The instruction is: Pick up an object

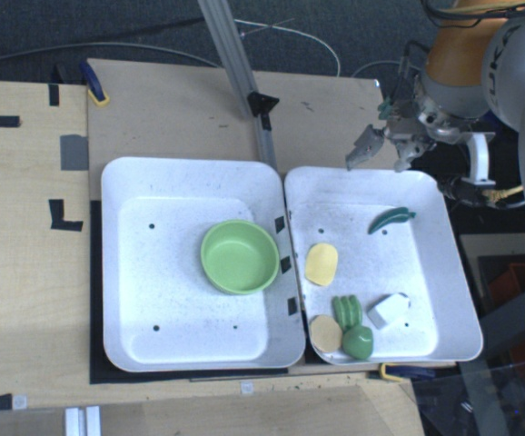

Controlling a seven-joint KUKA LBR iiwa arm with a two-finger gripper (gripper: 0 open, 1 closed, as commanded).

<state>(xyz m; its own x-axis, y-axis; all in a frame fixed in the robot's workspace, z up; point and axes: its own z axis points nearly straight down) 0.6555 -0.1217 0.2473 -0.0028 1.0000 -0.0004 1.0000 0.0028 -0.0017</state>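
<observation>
Claw [385, 149] hangs at the upper right of the frame, just above the far rim of the right bin [444, 243], its two fingers spread apart with nothing between them; going left to right, the wooden surface [26, 243] lies bare on the left; next the left bin [135, 243] holds a green bowl [239, 257] near its middle; the right bin carries the candidates for picking: a yellow piece [321, 263] close to its left wall, a tan round piece [325, 334] at the near edge, a ribbed green piece [346, 310] touching a darker green ball-like one [358, 341], a white block [391, 311] just beside them, and a slim green pepper-like thing [390, 218] lying alone toward the upper right; that last one is nearest the claw and well apart from the rest, so it seems the easiest target; it looks light, stiff and probably smooth plastic, likely to slip or roll; I would pinch it across its narrow middle, fingers set crosswise to its length.
</observation>
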